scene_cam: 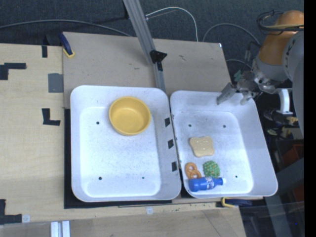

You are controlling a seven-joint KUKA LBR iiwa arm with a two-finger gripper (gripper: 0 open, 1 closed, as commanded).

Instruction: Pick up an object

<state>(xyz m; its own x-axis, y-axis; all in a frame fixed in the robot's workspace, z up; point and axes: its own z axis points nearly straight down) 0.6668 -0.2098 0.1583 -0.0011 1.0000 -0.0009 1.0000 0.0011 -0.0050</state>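
The hand [235,96], fingers spread and holding nothing, hangs over the far rim of the shallow white right bin [256,132]. Inside that bin lie a beige toast slice [201,145], blue bottle [205,183], green bumpy ball [211,168], and orange pretzel [192,170].

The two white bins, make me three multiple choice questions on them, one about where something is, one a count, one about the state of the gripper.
1. Where is the yellow bowl?
A. left bin
B. right bin
C. on the bench

2. How many objects lie in the right bin?
A. two
B. four
C. six

3. The gripper is
A. holding the blue bottle
B. holding the bowl
C. holding nothing, at the right bin's far edge

Answers: 1 A, the bowl sits in the left bin's far part. 2 B, cracker, pretzel, green piece, bottle. 3 C, nothing sits between its spread fingers.
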